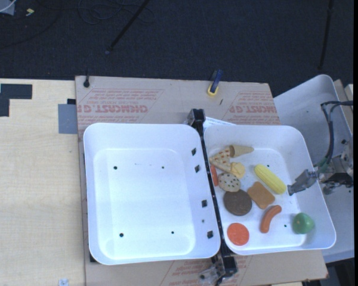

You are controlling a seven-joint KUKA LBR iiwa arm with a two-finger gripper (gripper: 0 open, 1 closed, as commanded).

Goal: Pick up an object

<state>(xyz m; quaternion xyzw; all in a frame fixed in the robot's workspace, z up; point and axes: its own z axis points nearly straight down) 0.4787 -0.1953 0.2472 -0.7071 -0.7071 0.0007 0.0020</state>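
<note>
Reaching: the gripper (304, 182) comes in at the 3 o'clock rim of the right bin (292, 134), low over its edge, well placed for the nearest toys.
Jaws: too small and dim to judge, so their opening cannot be told; nothing shows between them.
Candidates: the green ball (302, 223) lies at 5 o'clock from the gripper, near the bin's corner; the corn cob (269, 179) lies at 9 o'clock, just inside.
Cluster: the sausage (269, 218), brown patty (237, 202), orange disc (238, 234) and cone (240, 151) crowd the bin's left half, harder to isolate.
Left bin (107, 142): holds no toys.
</note>
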